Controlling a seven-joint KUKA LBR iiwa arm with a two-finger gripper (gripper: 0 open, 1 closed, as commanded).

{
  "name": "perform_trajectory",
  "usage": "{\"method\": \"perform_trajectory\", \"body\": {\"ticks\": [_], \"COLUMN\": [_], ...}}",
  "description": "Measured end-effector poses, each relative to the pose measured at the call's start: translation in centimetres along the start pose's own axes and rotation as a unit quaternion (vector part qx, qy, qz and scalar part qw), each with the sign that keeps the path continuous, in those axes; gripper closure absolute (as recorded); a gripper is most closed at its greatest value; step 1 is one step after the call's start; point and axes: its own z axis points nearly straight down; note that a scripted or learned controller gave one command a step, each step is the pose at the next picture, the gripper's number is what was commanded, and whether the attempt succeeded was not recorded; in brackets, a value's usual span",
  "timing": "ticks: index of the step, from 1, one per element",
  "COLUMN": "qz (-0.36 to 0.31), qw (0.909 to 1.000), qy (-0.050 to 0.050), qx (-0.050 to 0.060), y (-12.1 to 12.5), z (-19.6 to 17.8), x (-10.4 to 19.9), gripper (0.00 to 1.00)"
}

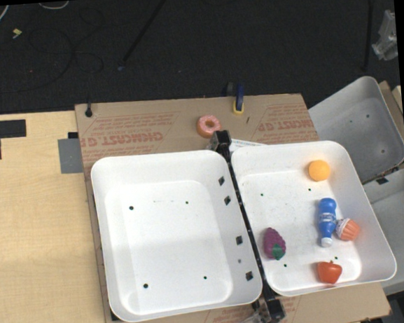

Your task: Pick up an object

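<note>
The shallow white left bin (114, 200) is lying beside the right bin (378, 247), where a bumpy purple grape bunch (274, 244), blue bottle (326, 220) and round orange ball (319, 170) are sitting; the gripper's state, I cannot tell.

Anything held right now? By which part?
Nothing held. The ball, bottle, grapes and the rest lie loose in the right bin.

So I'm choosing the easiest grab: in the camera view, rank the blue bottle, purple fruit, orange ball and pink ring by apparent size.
1. Blue bottle
2. Purple fruit
3. Pink ring and orange ball: look alike, so unranked.
</note>
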Motion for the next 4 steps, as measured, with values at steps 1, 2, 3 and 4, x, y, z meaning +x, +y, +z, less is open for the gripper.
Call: {"method": "perform_trajectory", "body": {"ticks": [1, 2, 3, 4], "qz": [0.004, 0.003, 0.001, 0.000], "qw": [1.0000, 0.9999, 1.0000, 1.0000], "qy": [0.001, 0.004, 0.000, 0.002], "qx": [0.009, 0.016, 0.004, 0.008], "y": [0.4, -6.7, -5.1, -4.8], "z": [0.2, 11.5, 0.8, 0.0], "x": [-5.9, -5.6, -5.6, -5.5], "gripper": [1.00, 1.00, 1.00, 1.00]}}
